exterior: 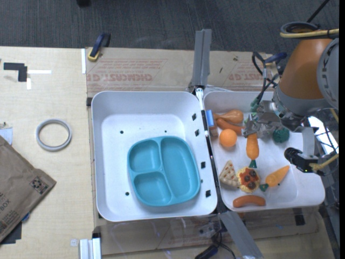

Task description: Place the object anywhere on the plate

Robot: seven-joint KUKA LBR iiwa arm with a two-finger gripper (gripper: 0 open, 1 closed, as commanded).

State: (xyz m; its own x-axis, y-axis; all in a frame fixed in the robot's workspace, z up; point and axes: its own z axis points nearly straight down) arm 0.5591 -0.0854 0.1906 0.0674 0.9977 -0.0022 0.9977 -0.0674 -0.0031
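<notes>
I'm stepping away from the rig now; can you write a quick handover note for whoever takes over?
Gripper: low over the right bin, at the top end of a carrot; whether it grips it cannot be told.
Plate: blue, three compartments, in the left bin, nothing on it.
Other toy food in the right bin: orange, drumstick, pizza slice, sausage.
Done: nothing placed.
Left: secure one object, carry it left, set it on the plate.

Arm (315,63) cut off at right edge

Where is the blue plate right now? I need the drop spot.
The blue plate lies in the left bin, toward its front, across the divider from the orange ball and waffle slice.
</notes>
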